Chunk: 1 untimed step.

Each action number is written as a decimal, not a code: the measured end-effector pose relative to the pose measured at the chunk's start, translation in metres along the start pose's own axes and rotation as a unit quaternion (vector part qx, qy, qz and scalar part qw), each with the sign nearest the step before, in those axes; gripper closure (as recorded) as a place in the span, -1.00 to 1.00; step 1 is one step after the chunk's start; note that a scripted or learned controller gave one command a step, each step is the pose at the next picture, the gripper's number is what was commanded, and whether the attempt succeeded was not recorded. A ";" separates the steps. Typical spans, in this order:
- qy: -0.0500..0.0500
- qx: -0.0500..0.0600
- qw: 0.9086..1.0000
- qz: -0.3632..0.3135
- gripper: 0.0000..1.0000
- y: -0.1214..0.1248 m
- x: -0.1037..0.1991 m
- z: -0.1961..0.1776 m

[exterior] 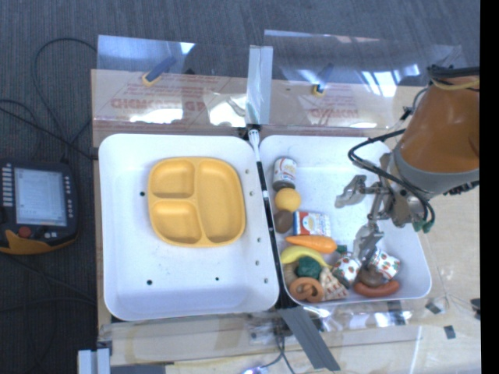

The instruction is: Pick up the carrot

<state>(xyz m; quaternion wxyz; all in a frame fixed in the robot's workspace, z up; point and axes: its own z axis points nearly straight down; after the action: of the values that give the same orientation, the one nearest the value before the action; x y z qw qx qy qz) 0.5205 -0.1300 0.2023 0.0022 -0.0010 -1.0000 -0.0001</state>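
Observation:
The carrot [312, 244] is a small orange piece with a green end. It lies in the right bin [335, 158], just below a red and white box [310, 223] and above a banana [298, 256]. My gripper [360, 216] hangs over the same bin, to the right of the carrot and apart from it. It is open, with one finger [351, 191] toward the back and the other near the toys at the front, and nothing is between them.
Around the carrot lie a lemon [287, 199], a small bottle [284, 171], green broccoli [309, 267], a pretzel [306, 288], a sausage [376, 289] and other toy food. A yellow divided plate [195, 201] sits in the left bin [125, 271]. A pendant [35, 205] lies far left.

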 end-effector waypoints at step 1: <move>-0.006 0.001 0.997 0.082 -1.00 0.032 -0.051 0.113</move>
<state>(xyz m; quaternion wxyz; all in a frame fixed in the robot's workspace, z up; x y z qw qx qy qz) 0.5707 -0.0985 0.0894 -0.0038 -0.0831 -0.9965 0.0007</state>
